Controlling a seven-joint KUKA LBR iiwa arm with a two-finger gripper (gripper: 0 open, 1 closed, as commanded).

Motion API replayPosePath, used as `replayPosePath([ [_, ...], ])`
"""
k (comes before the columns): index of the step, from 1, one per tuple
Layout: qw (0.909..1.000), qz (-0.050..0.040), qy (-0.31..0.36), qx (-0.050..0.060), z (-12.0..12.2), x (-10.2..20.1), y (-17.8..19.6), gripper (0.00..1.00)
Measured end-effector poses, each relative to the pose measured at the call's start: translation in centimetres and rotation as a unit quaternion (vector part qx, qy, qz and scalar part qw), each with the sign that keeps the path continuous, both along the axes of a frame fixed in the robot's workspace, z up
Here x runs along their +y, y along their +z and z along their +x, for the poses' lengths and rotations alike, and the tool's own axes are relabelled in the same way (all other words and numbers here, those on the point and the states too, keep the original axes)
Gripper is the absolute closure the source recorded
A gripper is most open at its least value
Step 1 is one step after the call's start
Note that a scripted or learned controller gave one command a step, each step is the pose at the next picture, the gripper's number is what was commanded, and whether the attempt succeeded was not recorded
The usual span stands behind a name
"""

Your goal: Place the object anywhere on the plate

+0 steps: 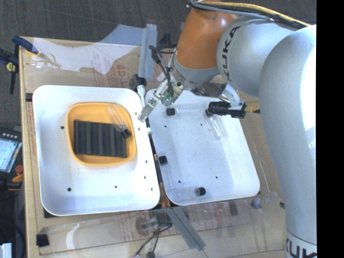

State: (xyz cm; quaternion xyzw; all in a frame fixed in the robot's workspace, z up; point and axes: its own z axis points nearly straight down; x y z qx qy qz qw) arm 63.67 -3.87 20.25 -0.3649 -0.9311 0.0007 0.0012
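Observation:
A yellow plate (75,120) lies in the left bin (54,181). On it rests a black ridged block (101,138). A clear tube with a black cap (119,121) lies on the plate's upper right part, touching the block's corner. My gripper (147,107) hangs over the seam between the two bins, just right of the plate's rim and apart from the tube. Nothing can be seen held in it.
The right bin (236,171) holds a clear plastic piece (215,127) and small black bits (170,112) (163,159) (200,191). The arm's grey and orange body (215,42) covers the right bin's far edge. Cardboard and metal strips lie around the bins.

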Motion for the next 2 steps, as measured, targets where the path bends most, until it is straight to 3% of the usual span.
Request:
replayPosePath([
  [2,0.9994,-0.0002,0.033,-0.002,1.4,1.7,-1.0,0.00],
])
